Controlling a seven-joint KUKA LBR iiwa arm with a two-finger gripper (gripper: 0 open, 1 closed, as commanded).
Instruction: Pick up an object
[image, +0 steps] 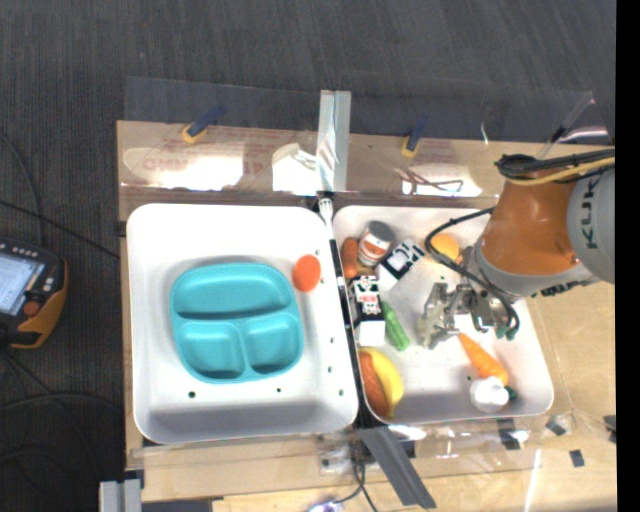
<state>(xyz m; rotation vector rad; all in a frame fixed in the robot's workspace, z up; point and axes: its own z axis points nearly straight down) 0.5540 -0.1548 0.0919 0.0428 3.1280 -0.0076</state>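
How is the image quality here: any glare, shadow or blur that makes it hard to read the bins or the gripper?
Camera view: lighting is even and mostly sharp; glare washes out the clear sheet behind the left bin; the teal tray reads cleanly; the gripper is slightly soft and casts a faint shadow on the right bin floor; small items by the divider blend together.

Two white bins (150, 400), one teal tray (238, 320), perhaps eight small objects (380, 300).

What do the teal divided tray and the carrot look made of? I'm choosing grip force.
The teal divided tray looks like smooth, hard plastic: uniform colour, soft sheen, moulded compartments. The carrot by the gripper seems a plastic toy, evenly orange and glossy, though that is uncertain from this view.
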